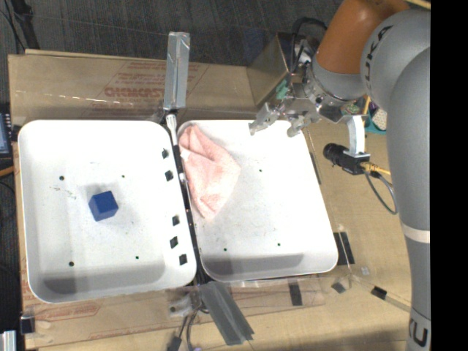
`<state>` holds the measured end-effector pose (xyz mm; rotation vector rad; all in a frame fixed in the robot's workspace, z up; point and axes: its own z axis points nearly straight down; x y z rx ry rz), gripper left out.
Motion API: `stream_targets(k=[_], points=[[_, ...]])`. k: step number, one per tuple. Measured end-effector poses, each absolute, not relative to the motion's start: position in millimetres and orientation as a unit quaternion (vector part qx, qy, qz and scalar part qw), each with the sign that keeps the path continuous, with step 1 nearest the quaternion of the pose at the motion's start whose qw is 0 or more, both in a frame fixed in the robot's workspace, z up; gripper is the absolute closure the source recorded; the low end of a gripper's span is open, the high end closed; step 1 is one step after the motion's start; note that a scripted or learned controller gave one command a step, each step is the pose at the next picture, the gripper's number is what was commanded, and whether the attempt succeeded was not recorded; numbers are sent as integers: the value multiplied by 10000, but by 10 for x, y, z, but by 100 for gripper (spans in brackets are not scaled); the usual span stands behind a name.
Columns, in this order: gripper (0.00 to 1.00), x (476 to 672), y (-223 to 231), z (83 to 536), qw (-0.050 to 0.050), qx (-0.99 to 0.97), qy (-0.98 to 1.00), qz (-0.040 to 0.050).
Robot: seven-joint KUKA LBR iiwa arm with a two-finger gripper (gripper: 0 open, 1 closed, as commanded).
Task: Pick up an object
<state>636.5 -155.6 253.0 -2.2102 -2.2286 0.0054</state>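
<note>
A pink cloth (pixel 207 170) lies crumpled against the left wall of the right bin (pixel 292 218). A small blue cube (pixel 103 205) rests on the floor of the left bin (pixel 44 196). My gripper (pixel 276 125) hangs over the far edge of the right bin, to the right of the cloth and apart from it. Its two fingers are spread, with nothing between them.
A flat cardboard sheet (pixel 95 86) lies behind the bins. A grey metal post (pixel 176 72) stands at the back between the two bins. Black cables and a connector (pixel 347 158) hang off the arm beside the right bin's right edge.
</note>
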Motion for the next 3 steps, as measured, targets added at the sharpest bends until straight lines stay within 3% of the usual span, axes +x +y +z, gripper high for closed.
stream_targets(k=[1,2,3], points=[[0,6138,-990,937,-9,-6493,-7605,2],[100,6144,-981,1041,-2,-6473,-7622,0],[100,6496,-459,1973,4,-6333,-7739,4]])
